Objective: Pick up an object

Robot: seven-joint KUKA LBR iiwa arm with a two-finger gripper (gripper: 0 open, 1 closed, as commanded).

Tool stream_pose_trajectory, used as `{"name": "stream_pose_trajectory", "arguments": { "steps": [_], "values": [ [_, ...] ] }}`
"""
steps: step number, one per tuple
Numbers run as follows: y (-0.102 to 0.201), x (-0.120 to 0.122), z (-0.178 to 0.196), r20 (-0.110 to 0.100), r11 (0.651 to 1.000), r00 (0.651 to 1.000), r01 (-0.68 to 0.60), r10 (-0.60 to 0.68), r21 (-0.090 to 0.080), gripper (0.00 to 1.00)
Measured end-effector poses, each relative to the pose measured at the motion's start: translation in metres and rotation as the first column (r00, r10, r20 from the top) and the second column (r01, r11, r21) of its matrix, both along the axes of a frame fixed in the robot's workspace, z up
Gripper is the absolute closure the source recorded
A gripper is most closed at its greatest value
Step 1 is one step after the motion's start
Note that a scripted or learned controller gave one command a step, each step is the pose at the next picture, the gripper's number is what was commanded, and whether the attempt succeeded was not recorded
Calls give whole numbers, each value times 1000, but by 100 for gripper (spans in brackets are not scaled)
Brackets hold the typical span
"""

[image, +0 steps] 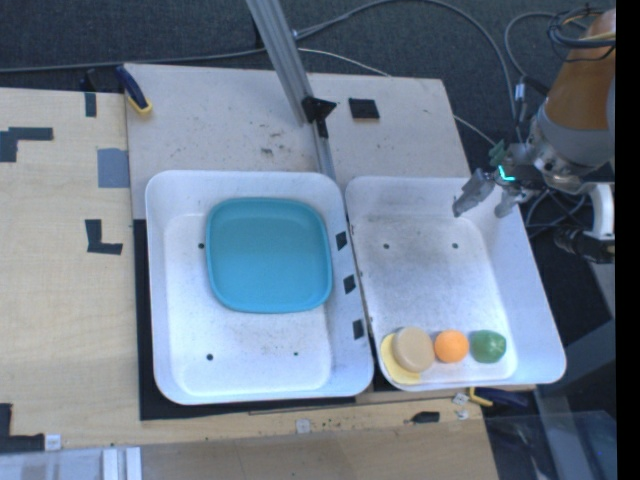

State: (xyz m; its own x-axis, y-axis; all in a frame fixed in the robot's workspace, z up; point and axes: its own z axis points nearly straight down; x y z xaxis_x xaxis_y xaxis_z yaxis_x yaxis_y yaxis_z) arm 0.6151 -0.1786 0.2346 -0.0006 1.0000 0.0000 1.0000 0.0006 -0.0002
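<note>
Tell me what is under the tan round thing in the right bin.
The tan round piece lies on a yellow object, which peeks out along its left and lower edge. The rest of the yellow object is covered, so its shape is unclear.

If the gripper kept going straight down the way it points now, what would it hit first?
Probably the bare floor of the right bin near its far right corner. The gripper hangs there, well away from the three objects along the near edge; depth is uncertain.

We see most of the right bin's [430,268] floor bare and open to reach. Along its lower rim a tan disc [411,348], an orange ball [451,346] and a green ball [487,345] crowd together, touching or nearly so. In the left bin [170,298], a blue plate [268,254] covers the centre, leaving narrow margins.
</note>
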Motion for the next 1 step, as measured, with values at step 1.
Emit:
{"name": "stream_pose_trajectory", "arguments": {
  "steps": [1],
  "values": [
    [0, 0, 0, 0, 1000, 1000, 0, 0, 0, 0]
  ]
}}
